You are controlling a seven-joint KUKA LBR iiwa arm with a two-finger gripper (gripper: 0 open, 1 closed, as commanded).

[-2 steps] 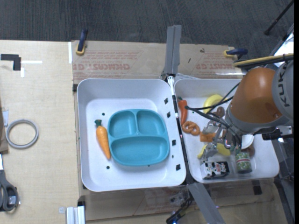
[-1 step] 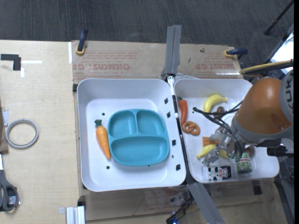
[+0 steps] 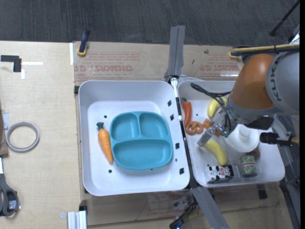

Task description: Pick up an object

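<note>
i read this site as a robotics lab or test workshop, not a home. my grey industrial arm [image 3: 271,87] with its orange band reaches over a plywood bench [image 3: 38,104] carrying two shallow white bins [image 3: 88,142] side by side, fixed with metal brackets [image 3: 176,49]. a roll of tape [image 3: 21,136] and scissors [image 3: 8,200] lie on the bench. flattened printed cardboard [image 3: 119,63] sits behind the bins. dark carpet [image 3: 119,8] lies beyond.

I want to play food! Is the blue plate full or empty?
Empty: the blue three-part plastic plate shows bare compartments; the orange toy carrot lies beside it.
</note>
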